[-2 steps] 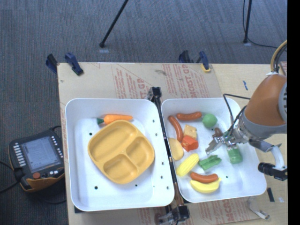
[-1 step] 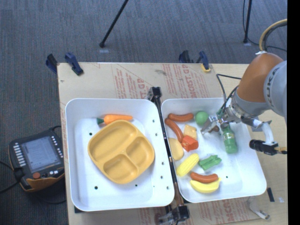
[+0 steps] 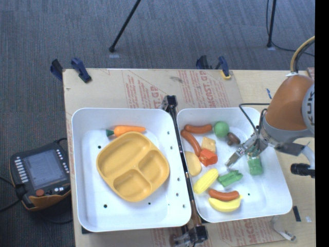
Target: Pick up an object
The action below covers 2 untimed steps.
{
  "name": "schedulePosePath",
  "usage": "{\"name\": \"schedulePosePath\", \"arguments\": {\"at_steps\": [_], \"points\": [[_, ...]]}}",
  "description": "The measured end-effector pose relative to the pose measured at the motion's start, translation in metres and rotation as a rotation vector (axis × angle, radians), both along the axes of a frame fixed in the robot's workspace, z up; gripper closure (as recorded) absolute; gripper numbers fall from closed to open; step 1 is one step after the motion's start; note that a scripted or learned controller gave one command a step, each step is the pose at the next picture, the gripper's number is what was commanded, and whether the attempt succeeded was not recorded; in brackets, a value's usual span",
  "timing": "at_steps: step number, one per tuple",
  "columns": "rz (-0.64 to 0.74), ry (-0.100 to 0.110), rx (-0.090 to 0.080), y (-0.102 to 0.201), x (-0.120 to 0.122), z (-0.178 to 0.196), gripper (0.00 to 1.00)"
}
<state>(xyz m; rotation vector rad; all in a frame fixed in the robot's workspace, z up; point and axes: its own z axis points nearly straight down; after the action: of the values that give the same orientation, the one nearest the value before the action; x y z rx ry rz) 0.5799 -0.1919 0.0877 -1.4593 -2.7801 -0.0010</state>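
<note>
Two white bins sit side by side on the tabletop (image 3: 154, 84). The left bin (image 3: 85, 138) has one yellow tray (image 3: 132, 166) with three parts, and one carrot (image 3: 126, 130) lies just behind the tray.

The right bin (image 3: 275, 189) is full of toy food. There are three sausages: one at the far side (image 3: 198, 128), one slanted just below it (image 3: 190, 142), and one near the front (image 3: 223, 194). A banana (image 3: 225, 205) touches that front sausage. There is one corn (image 3: 205, 180), one green ball (image 3: 221, 128), one brown piece (image 3: 233, 137) beside the ball, one orange block (image 3: 208, 157), one pale yellow block (image 3: 208, 144), one pale round piece (image 3: 193, 163), one green leafy piece (image 3: 230, 178) and one green block (image 3: 255, 165).

The arm (image 3: 288, 109) comes in from the right. The pincer (image 3: 232, 161) hangs low over the middle of the right bin, between the orange block and the green block. I cannot tell if it is apart or together. Nothing shows inside it.
</note>
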Motion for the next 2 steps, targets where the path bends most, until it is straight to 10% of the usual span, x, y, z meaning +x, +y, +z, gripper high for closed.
{"name": "schedulePosePath", "arguments": {"at_steps": [1,2], "points": [[0.352,-0.001,0.000,-0.008,-0.003,0.000,0.00],[0.346,-0.003,0.001,-0.008,-0.003,0.010,1.00]]}}
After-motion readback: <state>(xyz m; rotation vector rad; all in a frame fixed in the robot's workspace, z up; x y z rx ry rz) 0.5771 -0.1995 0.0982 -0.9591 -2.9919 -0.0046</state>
